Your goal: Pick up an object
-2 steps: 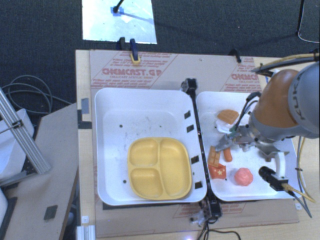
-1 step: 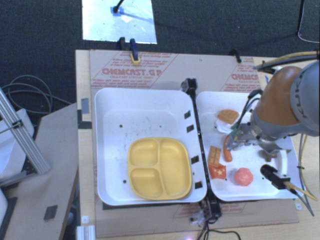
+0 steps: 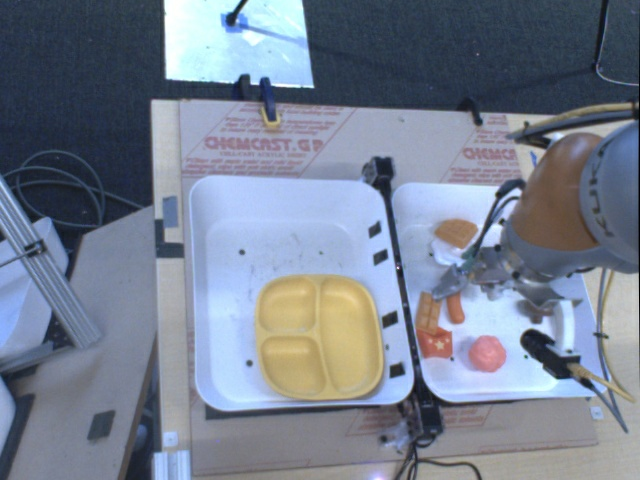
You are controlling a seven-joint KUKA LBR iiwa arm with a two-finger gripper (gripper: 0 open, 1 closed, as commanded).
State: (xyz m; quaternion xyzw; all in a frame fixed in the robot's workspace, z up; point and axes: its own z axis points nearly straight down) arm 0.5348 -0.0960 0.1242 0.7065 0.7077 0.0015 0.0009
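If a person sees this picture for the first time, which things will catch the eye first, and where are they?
The eye goes first to the yellow divided tray in the left bin, bright against the white. Next is the grey and orange arm reaching in from the right, its hand low over the right bin. There lie small colourful food toys: an orange bun, a red block and a pink ball.

Right bin holds the goods: a round tan bun near its back wall, an orange sausage lying lengthwise beside a waffle-like orange bar, a red square block just below them, a pink ball alongside.
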